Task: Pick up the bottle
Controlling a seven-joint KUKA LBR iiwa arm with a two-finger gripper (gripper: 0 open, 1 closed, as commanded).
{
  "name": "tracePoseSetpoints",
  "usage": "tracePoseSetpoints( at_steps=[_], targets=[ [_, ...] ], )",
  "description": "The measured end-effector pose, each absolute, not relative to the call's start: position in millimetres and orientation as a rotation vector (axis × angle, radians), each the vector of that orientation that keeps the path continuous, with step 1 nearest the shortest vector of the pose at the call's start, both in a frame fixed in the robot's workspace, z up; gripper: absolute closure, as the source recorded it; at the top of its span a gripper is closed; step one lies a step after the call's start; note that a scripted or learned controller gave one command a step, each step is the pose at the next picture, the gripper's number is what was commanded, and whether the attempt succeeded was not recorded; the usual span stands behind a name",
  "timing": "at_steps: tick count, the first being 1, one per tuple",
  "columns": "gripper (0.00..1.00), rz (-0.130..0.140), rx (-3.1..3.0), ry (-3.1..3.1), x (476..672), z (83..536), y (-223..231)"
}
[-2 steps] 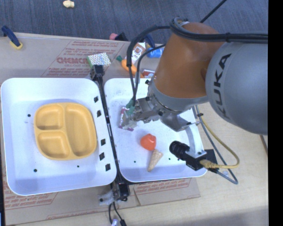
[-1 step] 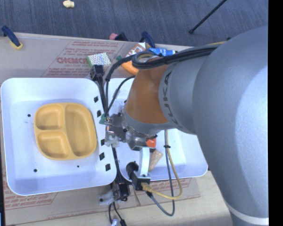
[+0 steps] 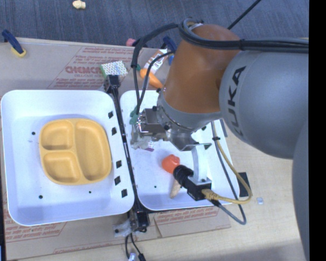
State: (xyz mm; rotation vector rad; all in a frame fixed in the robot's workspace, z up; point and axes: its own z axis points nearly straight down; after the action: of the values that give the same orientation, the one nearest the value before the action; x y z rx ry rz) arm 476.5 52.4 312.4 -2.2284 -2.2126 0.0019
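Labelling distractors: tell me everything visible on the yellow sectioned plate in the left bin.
The yellow three-compartment plastic plate lies flat, face up, near the middle of the left white bin. It is a rounded rectangle with raised ridges splitting it into two smaller wells on the left and one long well on the right. The surface looks smooth and matte, and the wells look bare. It rests on the bin floor, apart from the walls, and nothing else touches it. The grey and orange arm works over the other bin.

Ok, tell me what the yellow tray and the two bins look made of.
Yellow tray: likely moulded plastic, matte; its three compartments have soft rounded edges and even colour. Left bin and right bin: probably thin plastic, smooth and slightly glossy, with rounded corners.
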Motion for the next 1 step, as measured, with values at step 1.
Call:
tracePoseSetpoints(
  at_steps=[1],
  targets=[
    [1.0, 0.005, -2.326, -2.108, 476.0, 263.1, 1.3]
  ],
)
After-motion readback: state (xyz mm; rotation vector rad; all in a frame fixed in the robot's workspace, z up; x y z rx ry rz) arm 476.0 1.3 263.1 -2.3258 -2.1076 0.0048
